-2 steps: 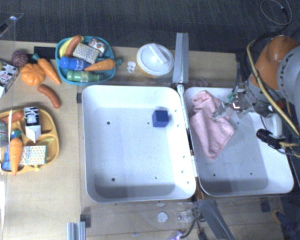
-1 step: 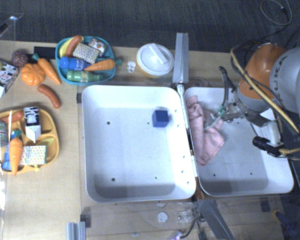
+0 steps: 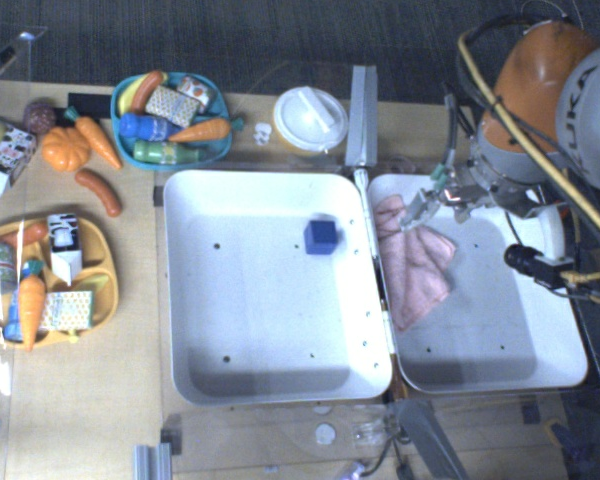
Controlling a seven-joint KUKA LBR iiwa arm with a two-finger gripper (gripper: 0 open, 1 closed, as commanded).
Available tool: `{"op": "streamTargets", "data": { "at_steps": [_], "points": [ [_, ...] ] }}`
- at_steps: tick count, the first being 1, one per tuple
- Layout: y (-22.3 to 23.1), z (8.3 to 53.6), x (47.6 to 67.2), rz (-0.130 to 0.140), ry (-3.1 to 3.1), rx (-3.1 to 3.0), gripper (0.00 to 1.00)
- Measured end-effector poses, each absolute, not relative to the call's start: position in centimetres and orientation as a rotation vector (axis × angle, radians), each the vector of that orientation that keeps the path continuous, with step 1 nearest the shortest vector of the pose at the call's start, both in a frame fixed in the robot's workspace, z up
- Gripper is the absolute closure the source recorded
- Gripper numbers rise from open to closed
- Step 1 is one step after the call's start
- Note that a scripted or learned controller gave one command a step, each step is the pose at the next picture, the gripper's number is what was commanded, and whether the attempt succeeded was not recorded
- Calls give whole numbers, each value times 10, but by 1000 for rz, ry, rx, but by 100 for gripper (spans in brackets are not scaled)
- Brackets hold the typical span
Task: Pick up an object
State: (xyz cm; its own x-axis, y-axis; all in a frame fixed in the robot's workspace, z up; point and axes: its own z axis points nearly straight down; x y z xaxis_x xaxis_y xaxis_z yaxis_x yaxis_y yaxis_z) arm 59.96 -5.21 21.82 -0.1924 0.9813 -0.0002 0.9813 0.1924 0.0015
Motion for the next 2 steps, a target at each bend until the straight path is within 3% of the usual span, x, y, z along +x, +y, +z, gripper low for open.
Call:
{"op": "streamTargets", "data": {
  "at_steps": [1, 2],
  "points": [
    [-89, 116, 585, -1, 2496, 1912, 0],
    [-117, 134, 606, 0, 2441, 1978, 0]
  ]
}}
